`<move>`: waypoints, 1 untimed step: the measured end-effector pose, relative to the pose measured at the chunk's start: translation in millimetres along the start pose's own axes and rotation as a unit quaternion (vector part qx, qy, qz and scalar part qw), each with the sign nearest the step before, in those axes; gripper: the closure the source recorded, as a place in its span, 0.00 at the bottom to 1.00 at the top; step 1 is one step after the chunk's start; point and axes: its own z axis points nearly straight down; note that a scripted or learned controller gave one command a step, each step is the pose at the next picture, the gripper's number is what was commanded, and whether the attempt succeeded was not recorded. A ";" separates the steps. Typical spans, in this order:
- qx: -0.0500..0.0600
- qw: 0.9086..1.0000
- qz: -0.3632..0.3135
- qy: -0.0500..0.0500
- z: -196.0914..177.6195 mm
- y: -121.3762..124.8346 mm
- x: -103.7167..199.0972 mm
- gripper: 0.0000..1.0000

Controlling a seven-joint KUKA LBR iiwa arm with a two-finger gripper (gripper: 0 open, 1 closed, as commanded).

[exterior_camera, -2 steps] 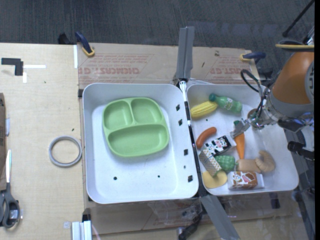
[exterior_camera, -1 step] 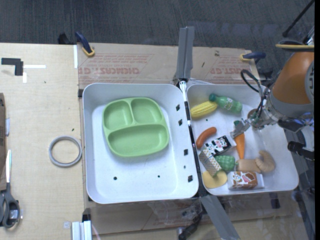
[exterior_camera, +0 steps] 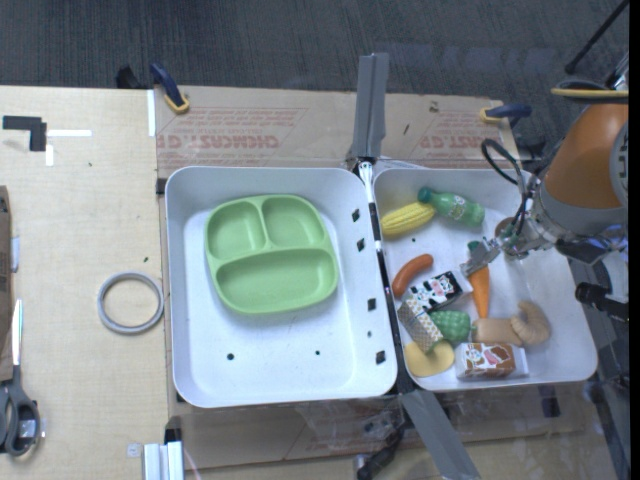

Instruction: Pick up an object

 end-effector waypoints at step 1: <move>0.000 1.000 0.000 0.000 0.0 0.0 0.0 0.00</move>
